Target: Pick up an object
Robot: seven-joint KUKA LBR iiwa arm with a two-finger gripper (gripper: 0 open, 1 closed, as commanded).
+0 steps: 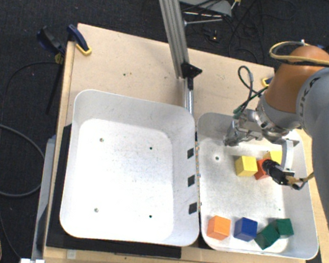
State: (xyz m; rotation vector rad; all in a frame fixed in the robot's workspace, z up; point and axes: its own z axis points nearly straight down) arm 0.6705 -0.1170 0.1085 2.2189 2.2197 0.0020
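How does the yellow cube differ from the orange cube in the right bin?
The yellow cube sits mid-bin, close to the hand; the orange cube lies at the near edge, far from it. The yellow cube touches a red object; the orange cube stands apart from the blue cube. Both look similar in size.

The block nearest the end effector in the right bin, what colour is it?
Yellow: the block shows clearly in the camera view, just below the end effector.

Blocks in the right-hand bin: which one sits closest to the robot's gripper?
The yellow block, just below the gripper. The orange block, blue block and green blocks line the bin's near edge, much farther away.
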